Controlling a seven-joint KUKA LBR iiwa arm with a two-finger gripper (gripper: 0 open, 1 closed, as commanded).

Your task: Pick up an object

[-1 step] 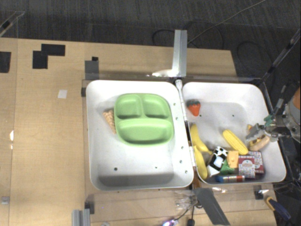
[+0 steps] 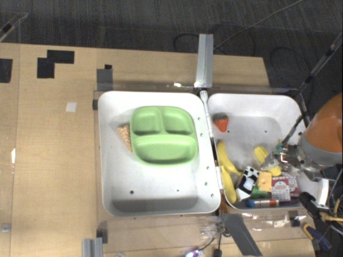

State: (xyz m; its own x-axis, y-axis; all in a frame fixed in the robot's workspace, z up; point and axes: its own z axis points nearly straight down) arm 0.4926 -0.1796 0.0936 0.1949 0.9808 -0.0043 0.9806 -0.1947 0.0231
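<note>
While the grey arm's two-finger gripper [image 2: 285,157] hangs over the right white bin [image 2: 252,108] beside a small yellow block [image 2: 261,154], I cannot tell its state, so nothing looks lifted yet.

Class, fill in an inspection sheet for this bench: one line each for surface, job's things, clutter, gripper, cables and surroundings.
Surface: wooden bench bearing a left bin and a right bin, both white.
Job's things: in the right bin, a banana, a strawberry-like toy, a small yellow piece, a black-and-white item and a red-labelled packet.
Clutter: green divided plate in the left bin, with a tan item at its left edge.
Gripper: the arm is over the right bin's right side; fingers hard to make out.
Cables: black cables on the floor behind.
Surroundings: dark carpet.
</note>
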